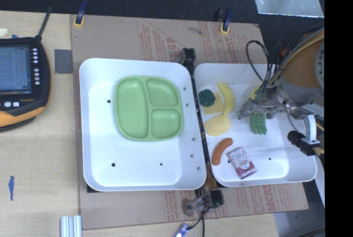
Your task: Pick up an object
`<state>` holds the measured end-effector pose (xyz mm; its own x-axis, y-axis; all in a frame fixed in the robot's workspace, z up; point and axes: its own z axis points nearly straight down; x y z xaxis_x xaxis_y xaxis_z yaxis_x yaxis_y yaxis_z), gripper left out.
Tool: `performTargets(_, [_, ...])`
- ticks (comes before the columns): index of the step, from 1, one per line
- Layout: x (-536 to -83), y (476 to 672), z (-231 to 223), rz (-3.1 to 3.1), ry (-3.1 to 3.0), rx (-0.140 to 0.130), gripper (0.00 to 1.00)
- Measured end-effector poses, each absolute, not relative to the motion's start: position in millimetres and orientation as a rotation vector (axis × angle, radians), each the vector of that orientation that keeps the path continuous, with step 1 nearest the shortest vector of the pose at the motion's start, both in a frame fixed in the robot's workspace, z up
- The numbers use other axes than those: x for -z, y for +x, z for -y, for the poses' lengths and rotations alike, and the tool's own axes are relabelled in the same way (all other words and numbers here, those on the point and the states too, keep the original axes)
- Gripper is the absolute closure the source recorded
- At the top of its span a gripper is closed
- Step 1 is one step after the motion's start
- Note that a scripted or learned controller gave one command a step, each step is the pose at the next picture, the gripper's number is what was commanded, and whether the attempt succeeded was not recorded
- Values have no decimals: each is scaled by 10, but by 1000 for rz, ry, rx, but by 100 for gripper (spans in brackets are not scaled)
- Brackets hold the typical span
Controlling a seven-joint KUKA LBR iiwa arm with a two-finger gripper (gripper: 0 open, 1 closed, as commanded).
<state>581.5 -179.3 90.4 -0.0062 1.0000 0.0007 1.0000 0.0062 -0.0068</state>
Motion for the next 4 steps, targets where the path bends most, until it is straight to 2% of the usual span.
performTargets(1, [-1020, 5823, 1806, 2228, -2210, -7, 100])
performTargets(2, [-1019, 5822, 1806, 2228, -2210, -7, 0])
performTargets(3, [-913, 5321, 1713, 2225, -2212, -6, 0])
performTargets(4, [-1021, 5324, 1724, 2227, -2211, -8, 100])
